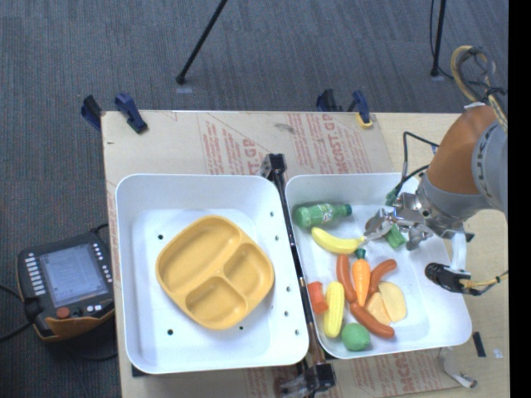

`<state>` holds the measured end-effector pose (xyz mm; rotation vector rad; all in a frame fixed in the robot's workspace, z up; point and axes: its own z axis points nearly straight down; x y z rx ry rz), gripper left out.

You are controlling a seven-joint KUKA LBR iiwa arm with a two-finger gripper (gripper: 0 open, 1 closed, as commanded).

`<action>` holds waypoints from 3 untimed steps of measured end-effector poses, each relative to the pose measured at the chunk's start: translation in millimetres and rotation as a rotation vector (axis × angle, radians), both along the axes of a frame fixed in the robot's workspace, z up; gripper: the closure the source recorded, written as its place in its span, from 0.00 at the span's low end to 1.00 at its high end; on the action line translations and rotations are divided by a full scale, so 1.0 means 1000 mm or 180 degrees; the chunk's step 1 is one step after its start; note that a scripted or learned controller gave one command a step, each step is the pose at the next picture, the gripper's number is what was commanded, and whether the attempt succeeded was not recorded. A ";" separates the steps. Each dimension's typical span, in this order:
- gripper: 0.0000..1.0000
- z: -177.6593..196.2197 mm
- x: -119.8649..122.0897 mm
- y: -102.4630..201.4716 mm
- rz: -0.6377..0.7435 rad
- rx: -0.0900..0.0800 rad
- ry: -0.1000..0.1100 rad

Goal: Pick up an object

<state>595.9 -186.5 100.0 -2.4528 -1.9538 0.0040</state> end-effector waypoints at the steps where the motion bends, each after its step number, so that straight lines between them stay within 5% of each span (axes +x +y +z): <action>1: 1.00 0.011 0.001 0.001 0.0005 0.0005 0.0001; 3: 1.00 0.231 -0.070 0.051 -0.0567 -0.0010 -0.0008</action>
